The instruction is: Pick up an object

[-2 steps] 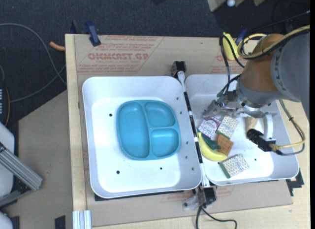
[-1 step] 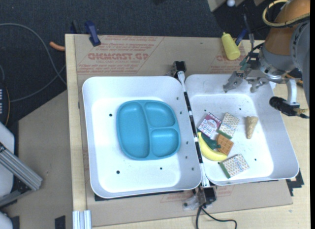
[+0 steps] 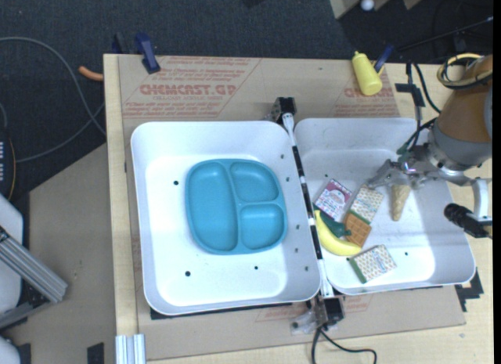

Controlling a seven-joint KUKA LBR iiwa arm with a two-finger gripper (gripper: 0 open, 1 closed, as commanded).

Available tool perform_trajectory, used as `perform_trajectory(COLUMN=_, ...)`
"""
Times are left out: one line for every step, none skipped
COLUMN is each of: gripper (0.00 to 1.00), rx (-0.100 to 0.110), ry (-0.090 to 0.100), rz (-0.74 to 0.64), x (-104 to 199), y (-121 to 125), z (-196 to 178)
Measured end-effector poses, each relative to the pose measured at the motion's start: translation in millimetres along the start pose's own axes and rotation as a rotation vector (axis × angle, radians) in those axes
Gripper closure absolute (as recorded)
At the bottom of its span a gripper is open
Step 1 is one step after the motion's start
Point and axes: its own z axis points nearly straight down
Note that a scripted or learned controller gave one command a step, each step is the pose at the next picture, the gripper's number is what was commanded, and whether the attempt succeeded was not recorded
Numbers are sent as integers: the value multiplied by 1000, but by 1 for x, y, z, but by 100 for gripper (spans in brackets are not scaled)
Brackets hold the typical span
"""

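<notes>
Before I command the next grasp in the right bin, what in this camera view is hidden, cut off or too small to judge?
- Gripper: fingers too small and blurred to tell open from shut, or whether they touch the cone-shaped item below.
- Arm: cut off by the frame's right edge.
- Packets beside the banana: labels too small to read; they overlap, so the stacking order is unclear.
- Right bin: its far-right rim is partly covered by the arm.

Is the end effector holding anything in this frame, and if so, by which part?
It cannot be told. The end effector sits low in the right bin just above a pale cone-shaped item, but no object is visibly between its tips.
</notes>
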Motion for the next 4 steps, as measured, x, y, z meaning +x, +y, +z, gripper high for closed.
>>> perform_trajectory(gripper=100, rx=-3, ry=-1, rz=0, x=1, y=1, z=-10)
perform_trajectory(gripper=100, rx=-1, ry=2, rz=-2, x=85, y=38, z=-107)
perform_trajectory(gripper=0, rx=2, ry=1, rz=-1, x=84, y=37, z=-107)
perform_trajectory(gripper=0, rx=4, ry=2, rz=1, x=96, y=-44, z=-11)
